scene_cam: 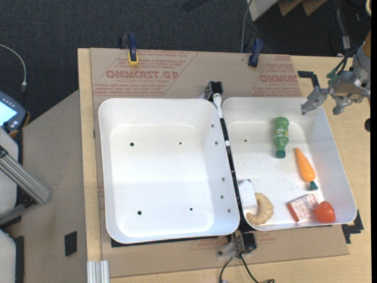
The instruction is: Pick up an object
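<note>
Two fingers (310, 102) spread apart mark the gripper (326, 101), which hangs over the far right corner of the right bin (330, 143) with nothing between them; one tip sits at the bin's far rim, the other out past its right edge. Behind them the arm (353, 78) leads off to the right. Below and to the left of the gripper, well apart from it, a green bottle (280, 136) lies in the far half of that bin, cap toward the near side. Just right of the bottle's cap end a carrot (305, 167) lies along the right wall, its green stub pointing to the near edge. In the near right corner a red tomato (324, 211) rests beside a small red and white packet (301, 208), the two touching or nearly so. Near the bin's near left corner a croissant (261, 209) curls against a white block (246, 193) that sits by the left wall. The left bin (159, 170) lies side by side with the right one on a brown board (88, 158), which two clamps (132, 47) pin at its far edge.
</note>
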